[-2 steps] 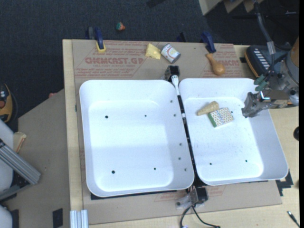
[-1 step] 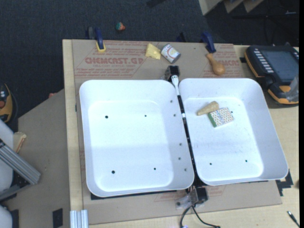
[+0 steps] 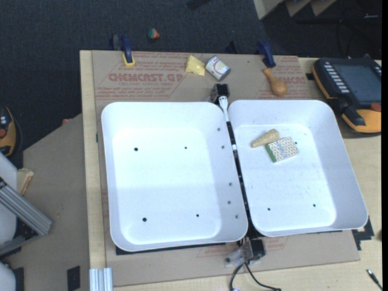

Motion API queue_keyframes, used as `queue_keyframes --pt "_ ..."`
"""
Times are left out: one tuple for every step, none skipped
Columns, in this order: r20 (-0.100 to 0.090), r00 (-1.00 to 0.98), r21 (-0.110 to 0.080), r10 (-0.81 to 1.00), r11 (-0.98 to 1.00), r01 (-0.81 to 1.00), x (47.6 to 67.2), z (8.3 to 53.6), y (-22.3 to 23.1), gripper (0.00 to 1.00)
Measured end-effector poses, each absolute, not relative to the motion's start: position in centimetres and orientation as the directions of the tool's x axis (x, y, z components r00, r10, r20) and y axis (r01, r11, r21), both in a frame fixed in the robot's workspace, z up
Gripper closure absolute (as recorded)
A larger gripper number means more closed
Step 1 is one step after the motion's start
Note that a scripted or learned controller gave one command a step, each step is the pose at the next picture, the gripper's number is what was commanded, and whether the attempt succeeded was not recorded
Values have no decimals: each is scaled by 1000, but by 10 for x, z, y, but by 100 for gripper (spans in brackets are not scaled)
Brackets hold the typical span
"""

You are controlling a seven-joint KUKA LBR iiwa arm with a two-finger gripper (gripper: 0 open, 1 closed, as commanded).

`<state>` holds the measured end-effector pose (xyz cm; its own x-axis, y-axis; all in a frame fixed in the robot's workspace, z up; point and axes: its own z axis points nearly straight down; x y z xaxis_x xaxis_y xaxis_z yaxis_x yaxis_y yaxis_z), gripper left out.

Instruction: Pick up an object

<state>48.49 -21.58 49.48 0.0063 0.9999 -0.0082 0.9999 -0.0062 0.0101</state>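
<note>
1. In the right bin [image 3: 339,162], toward its far side, lies a tan wedge [image 3: 265,139].
2. Just beside the wedge, on its near-right side, sits a small green-and-white block [image 3: 282,150]; whether they touch is unclear.
3. The left bin [image 3: 115,162] adjoins it.
4. Beyond the bins, a yellow piece [image 3: 195,66] rests on the board [image 3: 97,83].

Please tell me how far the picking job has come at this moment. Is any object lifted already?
Nothing looks done yet. The tan wedge-shaped piece and the green-edged speckled block beside it both lie on the floor of the right bin, neither raised. Nothing is in hand. The whole pick is left: reach into the right bin, close on one of the two and lift it.
</note>
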Motion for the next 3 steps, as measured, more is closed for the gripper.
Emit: queue_keyframes --pt "7 -8 -18 1000 8 1000 478 307 -102 100" --pt "-5 5 7 1000 -5 1000 485 353 -161 100" --pt "-8 7 10 1000 -7 1000 479 414 -229 100"
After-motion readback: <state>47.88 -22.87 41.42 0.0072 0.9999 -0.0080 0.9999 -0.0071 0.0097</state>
